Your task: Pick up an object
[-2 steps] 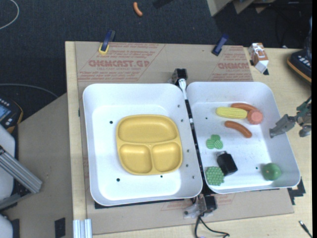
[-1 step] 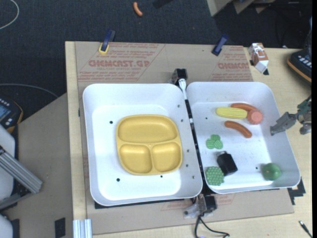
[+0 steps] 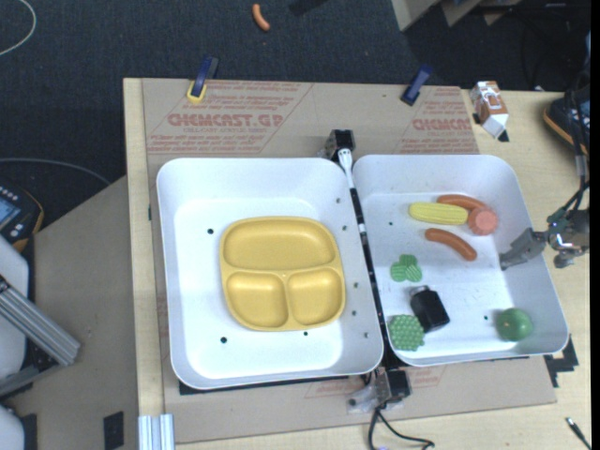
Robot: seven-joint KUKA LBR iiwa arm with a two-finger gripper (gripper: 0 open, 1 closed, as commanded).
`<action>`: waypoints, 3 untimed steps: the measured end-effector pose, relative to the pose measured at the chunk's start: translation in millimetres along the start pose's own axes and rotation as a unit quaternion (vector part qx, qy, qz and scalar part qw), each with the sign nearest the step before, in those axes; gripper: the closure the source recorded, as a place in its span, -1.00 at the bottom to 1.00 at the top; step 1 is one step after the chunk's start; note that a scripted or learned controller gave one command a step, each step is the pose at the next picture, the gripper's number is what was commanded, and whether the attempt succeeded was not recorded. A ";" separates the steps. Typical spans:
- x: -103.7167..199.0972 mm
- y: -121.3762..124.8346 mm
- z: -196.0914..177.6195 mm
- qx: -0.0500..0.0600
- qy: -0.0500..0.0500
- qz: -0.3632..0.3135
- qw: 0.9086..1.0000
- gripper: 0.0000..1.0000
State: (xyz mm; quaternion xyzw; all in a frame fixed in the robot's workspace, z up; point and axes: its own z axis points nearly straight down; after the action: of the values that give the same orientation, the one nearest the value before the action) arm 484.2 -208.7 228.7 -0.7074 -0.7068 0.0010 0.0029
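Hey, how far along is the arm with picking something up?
Nothing looks picked yet. The corn cob, sausages, green pieces and black block all lie in the right bin. The end effector hangs at that bin's right edge, holding nothing visible. Reaching, grasping and lifting remain.

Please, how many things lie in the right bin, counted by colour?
Green: 3
Red or orange: 2
Yellow: 1
Black: 1
Total: 7
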 end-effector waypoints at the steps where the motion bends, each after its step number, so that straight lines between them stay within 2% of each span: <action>1: -6.8 4.1 59.1 0.000 0.000 0.000 1.000 -1.00; 3: -7.8 0.5 146.2 0.000 0.003 -0.002 1.000 -1.00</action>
State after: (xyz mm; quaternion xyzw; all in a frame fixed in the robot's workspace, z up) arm 484.0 -216.0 82.5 -0.7061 -0.7081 -0.0011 0.0049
